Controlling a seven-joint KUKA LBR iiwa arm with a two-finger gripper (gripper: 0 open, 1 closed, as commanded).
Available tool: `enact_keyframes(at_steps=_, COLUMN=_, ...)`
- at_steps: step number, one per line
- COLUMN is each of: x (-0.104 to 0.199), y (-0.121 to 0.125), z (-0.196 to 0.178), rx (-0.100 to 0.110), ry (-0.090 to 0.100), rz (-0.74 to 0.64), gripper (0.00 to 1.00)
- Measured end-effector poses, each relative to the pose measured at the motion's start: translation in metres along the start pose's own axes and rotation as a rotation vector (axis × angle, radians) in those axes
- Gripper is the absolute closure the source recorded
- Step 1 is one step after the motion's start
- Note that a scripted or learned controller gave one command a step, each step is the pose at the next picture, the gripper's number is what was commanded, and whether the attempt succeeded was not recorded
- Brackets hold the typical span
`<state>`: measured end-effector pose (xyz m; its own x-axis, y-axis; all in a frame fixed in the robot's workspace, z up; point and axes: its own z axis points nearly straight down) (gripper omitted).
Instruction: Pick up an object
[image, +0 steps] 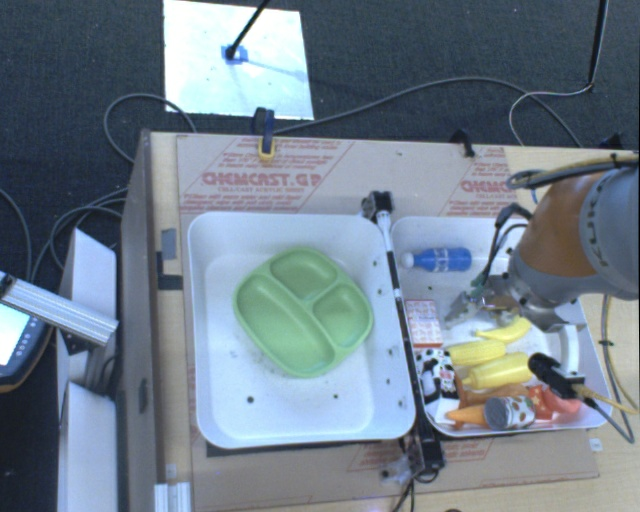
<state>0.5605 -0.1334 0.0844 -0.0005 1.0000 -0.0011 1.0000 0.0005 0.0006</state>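
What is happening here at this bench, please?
A grey and orange robot arm reaches from the right into the right bin, which holds a blue bottle, yellow toys and a small can. Its end effector hangs low above the bin's middle, and nothing is visibly gripped. The left bin holds a green divided plate.

You see two smooth white plastic bins (215, 400); the one away from the gripper (470, 300) holds a glossy green plastic plate (302, 312). Just beside the gripper lie shiny yellow plastic bananas (490, 352), and above it a glossy blue bottle (440, 259). The bench (330, 170) looks like matt printed cardboard.
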Motion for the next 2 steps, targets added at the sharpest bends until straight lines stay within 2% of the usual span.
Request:
enact_keyframes(at_steps=1, x=-0.025, y=-0.031, z=-0.02, rx=-0.001, ry=0.0, rz=0.001, gripper=0.0)
enact_keyframes(at_steps=2, x=-0.053, y=0.043, z=-0.124, rx=-0.008, ry=-0.002, rz=-0.003, gripper=0.0)
